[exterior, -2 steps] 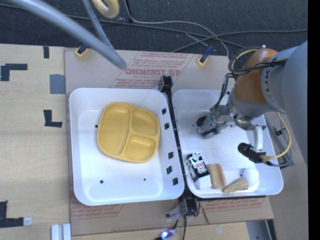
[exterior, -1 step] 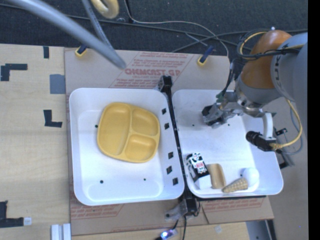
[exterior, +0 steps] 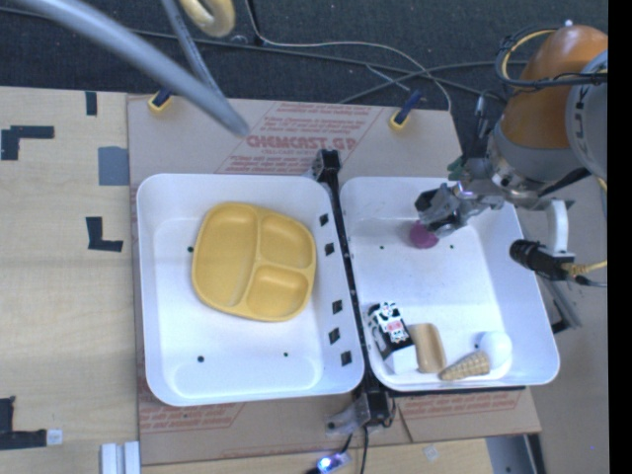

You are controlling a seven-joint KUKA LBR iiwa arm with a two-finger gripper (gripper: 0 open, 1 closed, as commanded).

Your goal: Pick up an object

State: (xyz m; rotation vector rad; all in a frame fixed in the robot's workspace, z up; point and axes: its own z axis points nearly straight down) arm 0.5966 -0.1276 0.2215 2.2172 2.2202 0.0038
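While the gripper (exterior: pixel 441 208) hangs low over the far part of the right bin (exterior: pixel 494 275), a small purple object (exterior: pixel 424 236) lies on the floor just beside and below its tip, and I cannot tell whether the fingers are apart or together. To do this step well, it seems best to centre squarely over the purple piece before descending, since it is small and low. Other candidates sit at the near edge: a black-and-white toy (exterior: pixel 389 324), a tan block (exterior: pixel 429 348) and an ice-cream cone (exterior: pixel 474 361). A yellow divided plate (exterior: pixel 254 261) lies in the left bin (exterior: pixel 168 294).
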